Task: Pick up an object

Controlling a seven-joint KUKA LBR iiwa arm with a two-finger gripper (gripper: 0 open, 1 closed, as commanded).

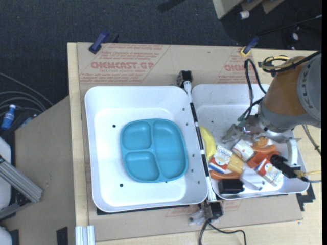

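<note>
Two white bins sit side by side on the bench. The left bin (102, 137) carries a blue divided plate (153, 150), lying flat near the middle. The right bin (219, 98) is where the action is: the arm (291, 96) reaches in from the right, its orange band over the bin's far half, and the gripper (244, 129) is down among the clutter at the pile's upper edge.

The fingers look metallic and splayed, but whether they are open or closed cannot be told from here, and nothing is seen held between them.

The pile lies in the near half of the right bin. A banana (207, 141) rests along the left wall, probably a light plastic toy, smooth and curved, best pinched across its narrow middle. Beside it, a small white carton (221, 157) looks light and stiff, its flat sides good for a grip. A black block (231, 187) sits at the near edge, low and likely awkward to get under. Everything is touching or overlapping, so a clean grasp looks tricky.
</note>
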